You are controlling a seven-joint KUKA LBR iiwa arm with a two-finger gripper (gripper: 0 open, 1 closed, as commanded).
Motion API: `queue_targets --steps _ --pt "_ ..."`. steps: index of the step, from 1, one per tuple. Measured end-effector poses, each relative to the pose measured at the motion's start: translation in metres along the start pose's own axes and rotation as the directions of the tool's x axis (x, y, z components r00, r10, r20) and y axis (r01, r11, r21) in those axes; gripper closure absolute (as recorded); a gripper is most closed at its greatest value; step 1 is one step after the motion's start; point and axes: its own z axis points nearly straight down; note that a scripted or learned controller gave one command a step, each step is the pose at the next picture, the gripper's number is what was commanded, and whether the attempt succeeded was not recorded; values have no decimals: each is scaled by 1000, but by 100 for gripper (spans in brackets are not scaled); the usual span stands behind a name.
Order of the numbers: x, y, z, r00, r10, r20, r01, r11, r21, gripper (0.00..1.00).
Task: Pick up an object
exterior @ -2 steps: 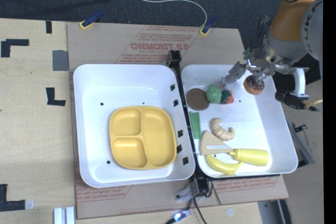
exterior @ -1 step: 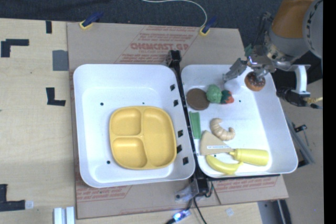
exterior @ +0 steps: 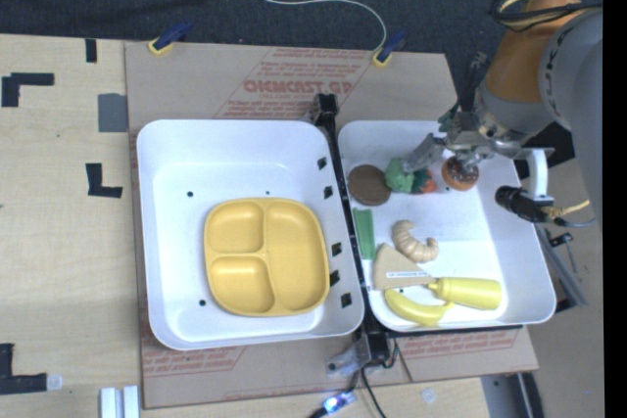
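Observation:
My gripper (exterior: 446, 160) hangs low over the far part of the right bin (exterior: 509, 240), below the arm's orange band. Right beside it lie a green toy (exterior: 400, 176) with a small orange piece (exterior: 422, 181) and a brown-red round piece (exterior: 459, 174). A dark brown disc (exterior: 367, 184) rests to their left near the bin's wall. Nearer the front lie a pale curled pastry-like toy (exterior: 415, 242), a tan slab (exterior: 395, 265), a yellow banana (exterior: 416, 310) and a yellow-handled utensil (exterior: 460, 290). Whether anything is held is not visible.
A yellow divided plate (exterior: 266, 255) lies in the left bin (exterior: 167, 210). A green stick (exterior: 363, 233) lies along the right bin's left wall. Cardboard underlies both bins, and a white cable (exterior: 294, 0) runs across the dark surface behind.

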Motion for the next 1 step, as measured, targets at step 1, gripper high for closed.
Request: queue_targets --steps 1 --pt "5 -8 47 1000 -1 1 1 1000 -3 0"
